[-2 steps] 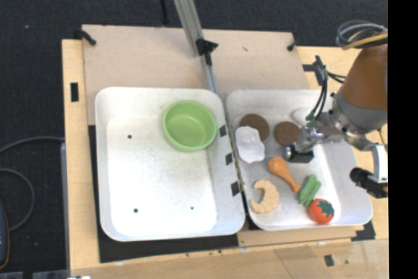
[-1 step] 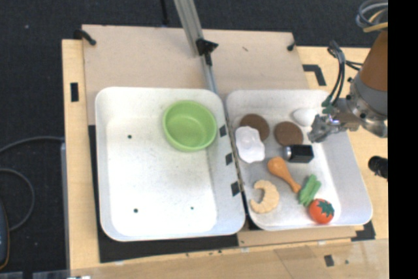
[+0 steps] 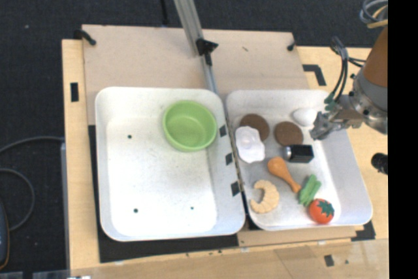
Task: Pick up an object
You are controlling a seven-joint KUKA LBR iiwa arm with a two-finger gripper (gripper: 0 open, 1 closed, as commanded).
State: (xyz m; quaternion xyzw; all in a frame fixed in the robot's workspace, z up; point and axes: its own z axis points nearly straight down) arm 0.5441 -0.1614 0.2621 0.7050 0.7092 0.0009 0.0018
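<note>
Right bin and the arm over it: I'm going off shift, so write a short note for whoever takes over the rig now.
Pincer: hangs over the upper right of the right bin, near the white egg; nothing seen between its fingers, open or shut unclear.
Right bin holds: two brown discs, white cup, black block, drumstick, croissant, green vegetable, tomato.
Left bin holds the green bowl.
Done: nothing lifted yet.
Left: grasp and raise one object.

Tomato (image 3: 321, 210), carrot (image 3: 309, 188), croissant (image 3: 265, 196) lie in right bin (image 3: 353, 170).
</note>
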